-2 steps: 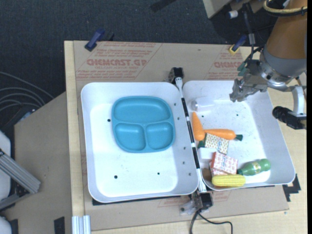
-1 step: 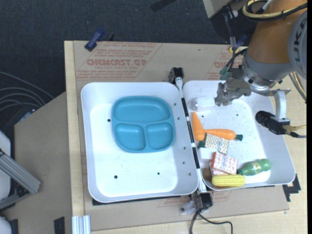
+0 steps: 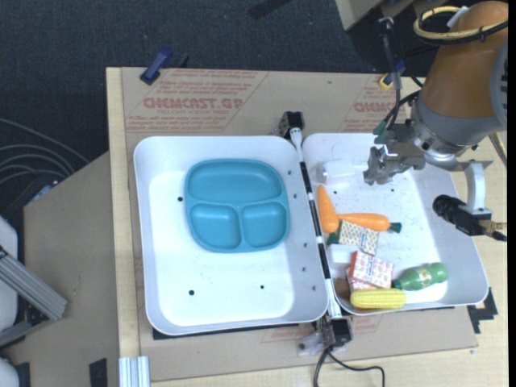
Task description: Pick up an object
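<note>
The right bin (image 3: pixel 451 252) holds two orange carrots (image 3: pixel 326 207) (image 3: pixel 364 222), a small patterned packet (image 3: pixel 358 236), a red and white box (image 3: pixel 371 270), a yellow corn cob (image 3: pixel 377 299) and a green bottle (image 3: pixel 421 276). My gripper (image 3: pixel 380 172) hangs over the back part of this bin, above bare white floor, apart from the carrots in front of it. Nothing shows between its fingers. The left bin (image 3: pixel 161 272) carries a blue three-compartment plate (image 3: pixel 236 204).
The arm's orange band and grey wrist (image 3: pixel 459 79) lean over the right bin's back right corner. A black fitting (image 3: pixel 459 212) sits at the right bin's right rim. Clips (image 3: pixel 292 123) mark the seam between the bins. A blue clip (image 3: pixel 155 67) lies on the bench's back left.
</note>
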Controlling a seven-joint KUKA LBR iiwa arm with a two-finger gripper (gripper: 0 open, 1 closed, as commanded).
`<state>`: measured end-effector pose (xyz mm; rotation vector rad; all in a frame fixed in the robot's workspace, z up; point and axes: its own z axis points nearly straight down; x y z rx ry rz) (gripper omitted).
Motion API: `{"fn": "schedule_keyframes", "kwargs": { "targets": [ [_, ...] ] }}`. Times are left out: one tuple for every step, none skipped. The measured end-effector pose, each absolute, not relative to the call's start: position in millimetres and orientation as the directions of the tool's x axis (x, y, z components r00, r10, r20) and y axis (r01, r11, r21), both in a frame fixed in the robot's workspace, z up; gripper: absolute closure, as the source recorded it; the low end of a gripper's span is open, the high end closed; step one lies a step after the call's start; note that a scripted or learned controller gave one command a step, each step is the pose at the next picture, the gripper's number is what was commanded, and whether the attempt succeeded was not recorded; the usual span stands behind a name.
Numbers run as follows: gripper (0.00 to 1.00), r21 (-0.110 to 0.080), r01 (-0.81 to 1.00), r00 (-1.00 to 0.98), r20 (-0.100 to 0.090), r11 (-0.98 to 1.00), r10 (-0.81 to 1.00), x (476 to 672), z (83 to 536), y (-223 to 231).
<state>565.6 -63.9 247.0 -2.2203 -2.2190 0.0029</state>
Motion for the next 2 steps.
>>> {"fn": "schedule_keyframes", "kwargs": {
  "targets": [
    [1.00, -0.003, 1.000, 0.000, 0.001, 0.000, 1.000, 546.6, 255, -71],
    [1.00, 0.002, 1.000, -0.001, 0.000, 0.001, 1.000, 587.1, 245, -31]
  ]
}}
